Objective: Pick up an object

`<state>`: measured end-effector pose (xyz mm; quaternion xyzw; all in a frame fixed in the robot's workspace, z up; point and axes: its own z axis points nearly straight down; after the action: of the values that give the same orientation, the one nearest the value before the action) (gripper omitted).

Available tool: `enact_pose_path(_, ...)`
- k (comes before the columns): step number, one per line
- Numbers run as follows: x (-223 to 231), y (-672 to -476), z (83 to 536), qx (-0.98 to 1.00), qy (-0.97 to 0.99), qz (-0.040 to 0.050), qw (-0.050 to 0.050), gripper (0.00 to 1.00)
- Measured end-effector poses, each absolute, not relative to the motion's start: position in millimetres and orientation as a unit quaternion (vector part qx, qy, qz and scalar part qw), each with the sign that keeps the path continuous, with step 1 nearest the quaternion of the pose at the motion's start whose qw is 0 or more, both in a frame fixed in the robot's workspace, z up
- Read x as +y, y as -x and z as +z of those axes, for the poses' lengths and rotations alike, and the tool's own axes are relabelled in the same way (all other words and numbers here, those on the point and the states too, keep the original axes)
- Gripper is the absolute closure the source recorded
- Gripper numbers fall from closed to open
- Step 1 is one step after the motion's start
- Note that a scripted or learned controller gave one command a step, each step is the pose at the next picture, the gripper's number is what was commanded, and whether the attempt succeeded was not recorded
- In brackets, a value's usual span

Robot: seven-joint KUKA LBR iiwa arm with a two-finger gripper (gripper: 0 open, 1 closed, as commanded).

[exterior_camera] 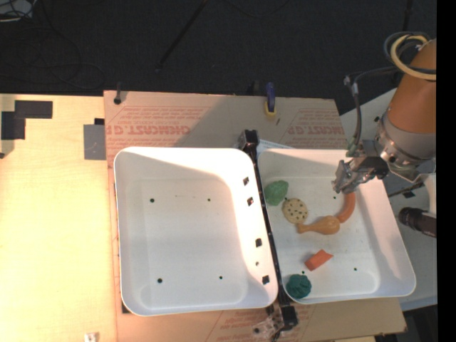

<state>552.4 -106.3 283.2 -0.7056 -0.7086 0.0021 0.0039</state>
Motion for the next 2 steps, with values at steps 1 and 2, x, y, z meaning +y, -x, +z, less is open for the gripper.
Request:
enact_pose_path(1,-135,-481.2,267,-0.706,0.709,0.0026,0.003,1.00)
enact_pose_path(2,-90,-477.1,374,-0.709,0.705,-0.0035,-0.003,1.00)
